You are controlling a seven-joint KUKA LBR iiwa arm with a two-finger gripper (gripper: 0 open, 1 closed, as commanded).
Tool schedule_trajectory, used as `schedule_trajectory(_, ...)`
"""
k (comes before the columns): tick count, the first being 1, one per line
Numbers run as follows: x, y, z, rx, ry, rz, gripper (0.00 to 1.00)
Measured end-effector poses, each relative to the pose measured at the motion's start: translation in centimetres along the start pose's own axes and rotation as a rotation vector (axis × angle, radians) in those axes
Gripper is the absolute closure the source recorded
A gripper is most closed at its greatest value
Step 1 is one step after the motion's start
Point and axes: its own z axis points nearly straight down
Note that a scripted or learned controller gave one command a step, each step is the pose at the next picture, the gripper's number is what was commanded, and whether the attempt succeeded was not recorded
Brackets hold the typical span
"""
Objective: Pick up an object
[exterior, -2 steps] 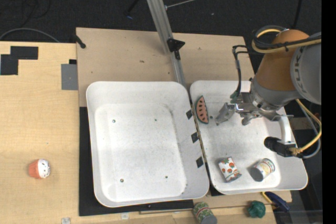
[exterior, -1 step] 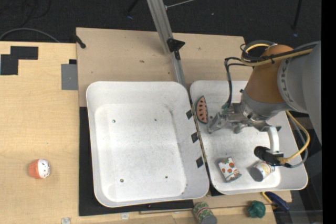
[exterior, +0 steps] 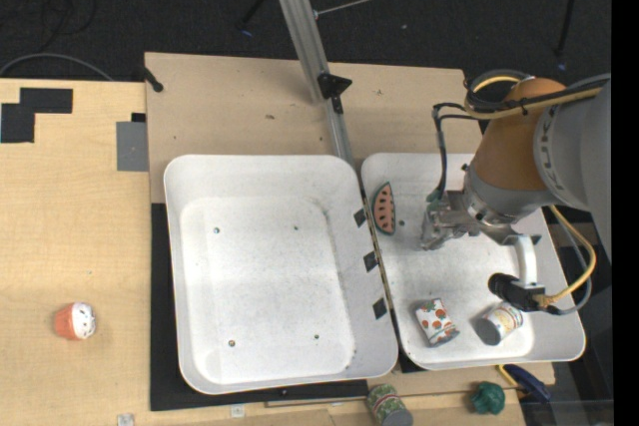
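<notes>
The right bin [exterior: 559,344] holds three things: a watermelon-slice toy [exterior: 384,208] against its left wall, a white box with red spots [exterior: 434,322] near the front, and a small tin can [exterior: 498,323] lying beside that box. My gripper [exterior: 433,230] is low over the bin floor in the upper middle of the right bin. It sits to the right of the watermelon slice and well behind the box and can. Nothing shows in its grasp.
The left bin [exterior: 180,185] lies beside the right one, with black clips [exterior: 370,260] along the shared wall. A slanted metal rail [exterior: 305,25] ends at the bins' back edge. An orange-and-white ball [exterior: 75,321] sits on the far-left table. A green lump [exterior: 487,398] and a jar [exterior: 385,404] lie in front.
</notes>
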Motion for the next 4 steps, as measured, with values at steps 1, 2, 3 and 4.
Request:
schedule_trajectory(1,-0.1,-0.3,-6.3,-0.008,-0.001,-0.002,1.0)
schedule_trajectory(2,-0.2,-0.3,-11.6,-0.008,-0.001,-0.007,1.0)
schedule_trajectory(3,5.0,-0.2,-12.7,-0.004,0.001,-0.011,1.0)
schedule_trajectory(4,10.0,-0.1,-13.6,-0.004,0.001,-0.011,1.0)
